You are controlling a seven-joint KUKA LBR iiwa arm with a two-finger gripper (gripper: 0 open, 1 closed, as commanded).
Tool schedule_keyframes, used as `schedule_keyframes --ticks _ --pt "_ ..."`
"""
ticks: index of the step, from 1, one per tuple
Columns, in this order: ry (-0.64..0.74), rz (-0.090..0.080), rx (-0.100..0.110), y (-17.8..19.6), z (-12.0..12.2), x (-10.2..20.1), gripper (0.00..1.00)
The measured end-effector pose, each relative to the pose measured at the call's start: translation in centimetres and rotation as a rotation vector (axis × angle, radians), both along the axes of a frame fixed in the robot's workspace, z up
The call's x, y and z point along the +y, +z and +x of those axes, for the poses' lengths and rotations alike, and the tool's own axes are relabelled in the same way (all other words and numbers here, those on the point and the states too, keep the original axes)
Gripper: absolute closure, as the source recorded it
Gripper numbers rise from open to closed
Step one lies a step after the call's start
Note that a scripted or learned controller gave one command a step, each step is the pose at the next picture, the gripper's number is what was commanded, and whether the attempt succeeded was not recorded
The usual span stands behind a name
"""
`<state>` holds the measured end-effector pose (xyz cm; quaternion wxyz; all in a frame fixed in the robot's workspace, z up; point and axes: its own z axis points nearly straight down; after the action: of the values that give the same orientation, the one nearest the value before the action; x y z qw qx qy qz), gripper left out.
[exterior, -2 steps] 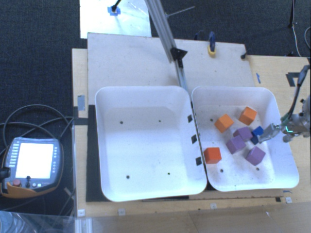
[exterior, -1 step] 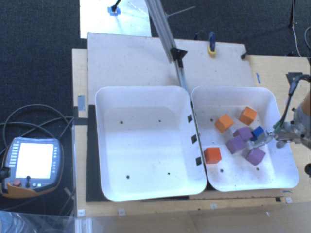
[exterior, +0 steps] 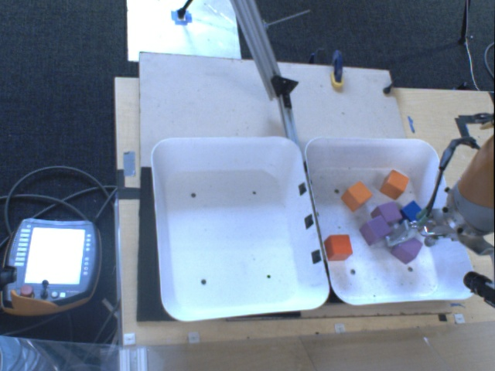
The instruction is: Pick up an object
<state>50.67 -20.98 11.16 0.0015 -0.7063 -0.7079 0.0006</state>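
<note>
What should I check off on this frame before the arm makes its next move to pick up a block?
1. Blocks lie within reach in the right bin: ok; orange, purple and blue cubes are all there.
2. Gripper is over a target: ok; it sits low among the purple cluster, beside a purple block.
3. A block is held between the fingers: cannot tell; the tips are too small and blurred.
4. Target stands apart from its neighbours: not ok; the purple blocks and the blue block are packed together.
5. Easier alternatives exist: ok; one orange block lies alone near the bin's left wall.
</note>
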Motion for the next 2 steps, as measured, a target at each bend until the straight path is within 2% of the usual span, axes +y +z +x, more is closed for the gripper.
schedule_keyframes --ticks 1,2 --pt "0.001 -0.001 -0.002 -2.2 0.0 0.0 0.00" --pt "0.002 -0.002 -0.005 -1.1 0.1 0.0 1.00"
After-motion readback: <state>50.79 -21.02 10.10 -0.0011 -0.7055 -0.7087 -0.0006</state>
